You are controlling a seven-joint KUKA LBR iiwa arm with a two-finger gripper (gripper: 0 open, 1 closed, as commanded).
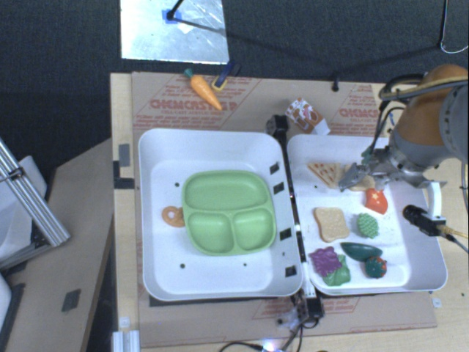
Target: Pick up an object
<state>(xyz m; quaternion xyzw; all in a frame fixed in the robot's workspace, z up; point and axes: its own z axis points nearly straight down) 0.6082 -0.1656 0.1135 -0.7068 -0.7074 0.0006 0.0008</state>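
Note:
My gripper [357,174] hangs low over the back of the right bin [425,270], below the grey wrist and orange band. It sits just right of a tan triangular slice [325,172] and just above a red-orange piece [376,201]. A pale beige bit shows under the gripper, partly hidden by it. Toward the front lie a slice of toast [331,224], a bumpy green piece [368,226], purple grapes [327,259], a dark green vegetable [360,251] and a red tomato [375,268]. I see nothing held.
The left bin [157,167] holds a green divided plate [227,211] and a small orange ring [174,216]. Behind the bins lie a toy carrot [205,92], a small packet [304,116] and a foil sheet [174,20]. A black fitting [421,220] sits at the right bin's edge.

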